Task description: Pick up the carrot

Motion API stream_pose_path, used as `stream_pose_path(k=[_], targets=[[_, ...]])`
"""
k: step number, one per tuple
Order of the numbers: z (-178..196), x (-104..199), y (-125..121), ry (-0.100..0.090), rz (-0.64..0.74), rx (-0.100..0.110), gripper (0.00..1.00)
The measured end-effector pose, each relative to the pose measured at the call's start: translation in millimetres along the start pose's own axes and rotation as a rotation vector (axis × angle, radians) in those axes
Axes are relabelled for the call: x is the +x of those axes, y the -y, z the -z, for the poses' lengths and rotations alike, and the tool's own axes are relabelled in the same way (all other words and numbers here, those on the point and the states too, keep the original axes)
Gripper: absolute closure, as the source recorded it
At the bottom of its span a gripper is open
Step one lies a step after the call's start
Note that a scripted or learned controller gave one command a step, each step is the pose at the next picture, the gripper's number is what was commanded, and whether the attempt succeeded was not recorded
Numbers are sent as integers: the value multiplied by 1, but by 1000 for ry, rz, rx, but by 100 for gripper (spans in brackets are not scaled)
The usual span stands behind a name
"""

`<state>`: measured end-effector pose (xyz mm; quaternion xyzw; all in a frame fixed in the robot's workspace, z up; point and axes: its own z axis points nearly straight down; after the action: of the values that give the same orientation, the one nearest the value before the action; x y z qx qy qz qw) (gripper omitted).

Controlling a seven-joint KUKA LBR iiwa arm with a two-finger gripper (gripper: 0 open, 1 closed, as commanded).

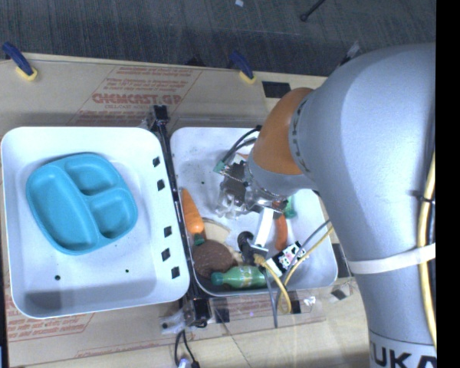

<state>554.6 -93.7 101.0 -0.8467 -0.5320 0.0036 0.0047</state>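
At the bottom of the frame, in the right bin (322, 271), we see a green bottle (241, 279) lying on its side, touching a brown rough ball (213, 257). Just above them the carrot (191, 213) lies along the bin's left wall, smooth, orange and tapered. The gripper (236, 194) hangs near it, at the frame's centre; we cannot tell its state. We judge the carrot is not yet grasped. To the left, a glossy blue plate (80, 200) with compartments rests in the left bin (23, 282).
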Motion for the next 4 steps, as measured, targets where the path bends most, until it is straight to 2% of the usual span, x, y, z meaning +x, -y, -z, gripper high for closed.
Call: stream_pose_path(k=[1,2,3,4], targets=[[0,0,0,0,0,0,0],[9,1,1,-1,5,7,100],[29,3,3,1,299,0,100],[171,6,90,-1,329,-13,100]])
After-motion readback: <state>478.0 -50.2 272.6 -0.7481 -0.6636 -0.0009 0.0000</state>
